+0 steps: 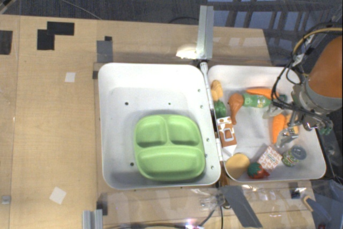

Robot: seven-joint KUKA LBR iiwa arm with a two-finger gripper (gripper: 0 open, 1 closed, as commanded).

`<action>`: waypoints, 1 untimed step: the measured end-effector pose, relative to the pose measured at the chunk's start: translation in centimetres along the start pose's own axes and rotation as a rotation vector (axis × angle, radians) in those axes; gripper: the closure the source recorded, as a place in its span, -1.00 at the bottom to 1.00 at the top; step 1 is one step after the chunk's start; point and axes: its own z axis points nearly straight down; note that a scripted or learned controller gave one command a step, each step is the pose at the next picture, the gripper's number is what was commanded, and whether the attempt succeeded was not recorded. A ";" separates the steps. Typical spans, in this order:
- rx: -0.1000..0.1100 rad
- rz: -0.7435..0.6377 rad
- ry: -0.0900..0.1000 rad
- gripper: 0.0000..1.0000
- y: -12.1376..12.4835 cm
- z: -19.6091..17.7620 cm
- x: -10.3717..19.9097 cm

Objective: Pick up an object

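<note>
Over the right-hand shallow white bin (319, 168) my grey arm with its orange band (328, 75) reaches in from the right, and my claw (289, 134) hangs low near that bin's right side. I cannot tell how the claw stands, because its tip is a small metallic blur just beside an orange carrot-shaped toy (277, 127).

That bin holds the things to pick from. A green bottle with an orange end (257, 100) lies across the upper middle, with another orange carrot-like piece (235, 102) to its left. Along the left wall sit a small tan figure (216, 90), a dark green piece (220, 109) and an orange-and-white carton (227, 133). Near the front edge lie a yellow potato-shaped lump (237, 160), a red and green strawberry-like toy (256, 170), a pink patterned packet (269, 158) and a small round tin (294, 156).

A light green divided plastic plate (169, 146) rests in the left-hand white bin (123, 88). Both bins sit on the pale wooden counter (48, 131).
</note>
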 end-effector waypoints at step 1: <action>0.008 0.062 -0.026 -1.00 -1.6 3.9 2.5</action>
